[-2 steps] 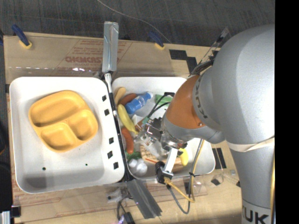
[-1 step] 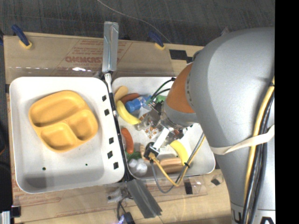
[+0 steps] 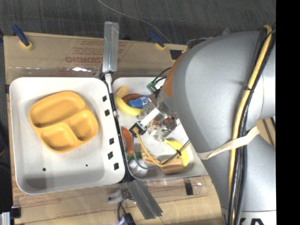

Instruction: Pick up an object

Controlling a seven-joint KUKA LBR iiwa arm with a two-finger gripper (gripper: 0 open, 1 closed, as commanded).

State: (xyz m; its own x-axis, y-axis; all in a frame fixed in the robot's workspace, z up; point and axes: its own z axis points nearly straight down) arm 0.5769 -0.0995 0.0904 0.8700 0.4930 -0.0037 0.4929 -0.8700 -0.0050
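Two shallow white bins sit side by side on my bench. The left bin (image 3: 28, 172) carries one thing, a yellow divided tray (image 3: 63, 120) with three compartments, lying toward the bin's upper left. The right bin (image 3: 140, 84) is crowded, and my own grey arm (image 3: 220, 93) covers much of it.

In the right bin I count two bananas: one banana (image 3: 125, 103) curved at the upper left near the divider, and a second banana (image 3: 179, 150) lower down toward the right. Just beside the upper banana lies one item coloured blue and red-orange (image 3: 137, 99). Along the divider side there is one red-orange piece (image 3: 127, 138), with a bit of green below it. At the lower edge I see one round metal object (image 3: 137, 167) and one brown block (image 3: 172, 168). A thin yellow cord (image 3: 149, 157) loops over that lower clutter.

My gripper (image 3: 154, 121) hangs low over the middle of the right bin, between the two bananas. From this angle I cannot tell how it stands, nor whether it touches or carries any object.
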